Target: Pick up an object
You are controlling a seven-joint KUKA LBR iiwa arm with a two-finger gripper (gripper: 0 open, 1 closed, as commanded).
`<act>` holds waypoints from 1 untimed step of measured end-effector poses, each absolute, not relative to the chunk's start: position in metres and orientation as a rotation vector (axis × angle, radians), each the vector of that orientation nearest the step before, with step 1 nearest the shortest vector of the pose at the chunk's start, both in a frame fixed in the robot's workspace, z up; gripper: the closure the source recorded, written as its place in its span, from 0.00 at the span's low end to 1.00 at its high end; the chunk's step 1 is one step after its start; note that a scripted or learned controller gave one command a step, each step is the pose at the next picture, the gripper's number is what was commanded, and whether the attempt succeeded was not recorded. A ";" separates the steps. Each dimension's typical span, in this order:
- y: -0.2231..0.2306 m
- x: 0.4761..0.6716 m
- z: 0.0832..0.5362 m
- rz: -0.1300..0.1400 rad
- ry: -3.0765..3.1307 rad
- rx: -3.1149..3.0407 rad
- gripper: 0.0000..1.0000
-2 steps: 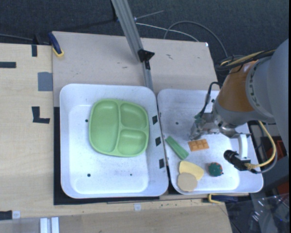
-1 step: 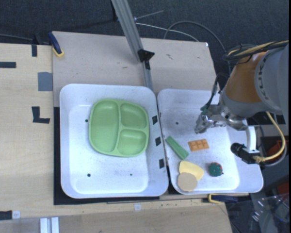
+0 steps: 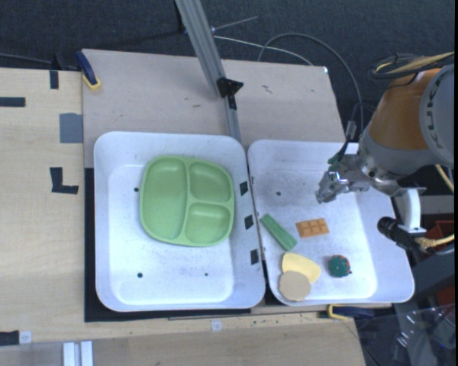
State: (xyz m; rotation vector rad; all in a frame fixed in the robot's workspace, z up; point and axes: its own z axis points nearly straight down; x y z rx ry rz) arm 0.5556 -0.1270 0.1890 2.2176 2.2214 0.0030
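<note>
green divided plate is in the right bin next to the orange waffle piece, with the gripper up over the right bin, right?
Not quite. The camera view shows the green divided plate in the left bin; the orange waffle piece lies in the right bin, and the gripper is over that bin.

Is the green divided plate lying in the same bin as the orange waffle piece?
No, the green divided plate lies in the left bin, while the orange waffle piece lies in the right bin.

Smooth matt plastic green tray [image 3: 187,200], wooden bench [image 3: 23,197].
</note>
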 end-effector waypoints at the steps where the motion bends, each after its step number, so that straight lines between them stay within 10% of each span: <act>1: -0.127 0.554 0.252 0.005 2.220 2.216 1.00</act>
